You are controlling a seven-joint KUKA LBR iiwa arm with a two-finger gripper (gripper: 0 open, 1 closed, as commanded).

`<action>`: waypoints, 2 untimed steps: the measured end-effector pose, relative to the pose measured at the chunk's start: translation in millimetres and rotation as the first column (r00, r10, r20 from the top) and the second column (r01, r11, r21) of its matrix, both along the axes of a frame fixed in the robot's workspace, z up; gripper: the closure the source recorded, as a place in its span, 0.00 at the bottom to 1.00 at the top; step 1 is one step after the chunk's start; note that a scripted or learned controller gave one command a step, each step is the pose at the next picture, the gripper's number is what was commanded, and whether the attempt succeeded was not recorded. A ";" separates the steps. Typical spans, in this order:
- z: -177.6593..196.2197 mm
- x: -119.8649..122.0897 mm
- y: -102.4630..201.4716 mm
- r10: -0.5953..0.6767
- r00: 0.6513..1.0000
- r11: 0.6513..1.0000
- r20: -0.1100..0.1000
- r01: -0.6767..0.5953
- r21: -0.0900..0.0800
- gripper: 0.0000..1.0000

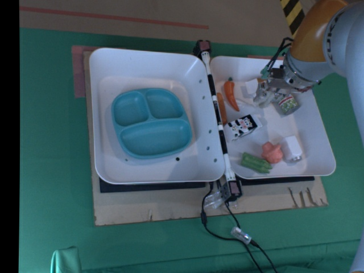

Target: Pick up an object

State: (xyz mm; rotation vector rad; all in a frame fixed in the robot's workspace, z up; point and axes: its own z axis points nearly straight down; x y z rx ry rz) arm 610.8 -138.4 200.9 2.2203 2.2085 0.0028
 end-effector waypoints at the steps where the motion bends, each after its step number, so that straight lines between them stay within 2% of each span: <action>1: 0.0 0.0 0.0 0.000 1.000 1.000 0.000 0.000 0.000 0.00; 2: 10.8 1.4 -1.2 -0.003 1.000 1.000 0.003 0.003 -0.002 1.00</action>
